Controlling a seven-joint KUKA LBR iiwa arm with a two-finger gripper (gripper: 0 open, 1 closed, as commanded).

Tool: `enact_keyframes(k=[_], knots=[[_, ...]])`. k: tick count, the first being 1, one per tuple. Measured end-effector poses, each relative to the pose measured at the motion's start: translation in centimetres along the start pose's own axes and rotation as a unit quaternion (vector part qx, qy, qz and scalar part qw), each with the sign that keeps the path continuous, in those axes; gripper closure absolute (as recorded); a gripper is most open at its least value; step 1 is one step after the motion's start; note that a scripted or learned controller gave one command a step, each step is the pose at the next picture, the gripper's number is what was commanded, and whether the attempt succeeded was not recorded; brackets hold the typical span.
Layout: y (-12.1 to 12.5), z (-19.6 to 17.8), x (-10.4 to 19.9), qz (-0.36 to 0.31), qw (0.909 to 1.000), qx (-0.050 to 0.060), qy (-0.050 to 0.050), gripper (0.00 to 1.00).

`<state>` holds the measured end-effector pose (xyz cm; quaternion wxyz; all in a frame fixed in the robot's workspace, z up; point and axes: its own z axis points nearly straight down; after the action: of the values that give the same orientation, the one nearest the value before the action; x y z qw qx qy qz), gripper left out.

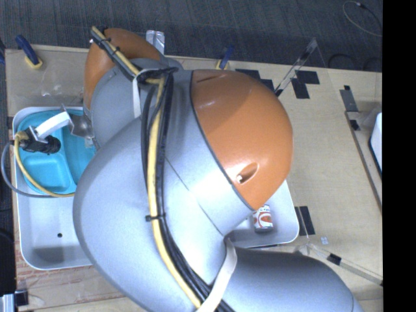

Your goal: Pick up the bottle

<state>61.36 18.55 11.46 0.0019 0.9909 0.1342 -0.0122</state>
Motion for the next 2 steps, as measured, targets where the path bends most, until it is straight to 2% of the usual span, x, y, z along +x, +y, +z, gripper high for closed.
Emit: enact_keyframes(k=[1, 2], knots=[[-2.1, -30.3, -3.4, -0.035, 0.9993, -0.001, 0.013, 0.0], [-6.0, -18.5, -12.1, 0.006, 0.9999, -0.001, 0.011, 0.0]])
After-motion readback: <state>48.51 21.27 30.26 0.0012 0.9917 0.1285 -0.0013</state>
